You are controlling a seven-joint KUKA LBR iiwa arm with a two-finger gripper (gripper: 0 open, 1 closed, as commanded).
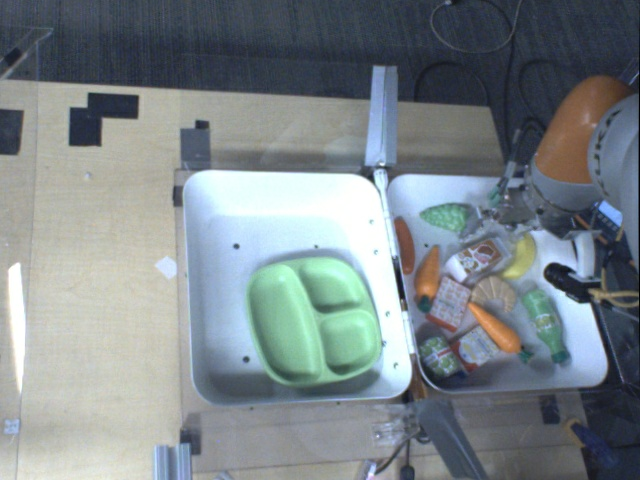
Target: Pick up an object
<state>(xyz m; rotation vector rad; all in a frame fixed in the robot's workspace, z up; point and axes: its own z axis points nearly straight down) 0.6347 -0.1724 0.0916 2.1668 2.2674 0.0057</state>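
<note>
The gripper (497, 211) hangs over the upper part of the right bin (596, 372), reaching in from the right under the arm's orange band (580, 128). How it is set cannot be told from this slanted view, and nothing can be seen caught in it.

Just left of the gripper lies a green leafy toy (446, 215), pale and bumpy, flat on the bin floor. Directly below the gripper sits a small packet (477, 259) with a red and white label, tilted. To its right a yellow banana (520, 257) curves upward, close beside the arm's wrist.

Further down, a round tan cracker-like piece (493, 293) rests next to a square red and white box (451, 303). An orange carrot (428, 273) stands on a slant at the left side of the pile, and a second carrot (495, 328) lies diagonally across the lower middle. A thin red-orange sausage-shaped item (404, 245) lies along the bin's left wall. A green bottle (546, 324) lies lengthwise near the right wall, cap toward the bottom. At the bottom left corner are a dark green can (438, 356) and another small printed packet (477, 348), touching each other.

The left bin (210, 268) holds a light green divided tray (313, 319), with one long compartment and two smaller ones, sitting toward the bin's lower right.
</note>
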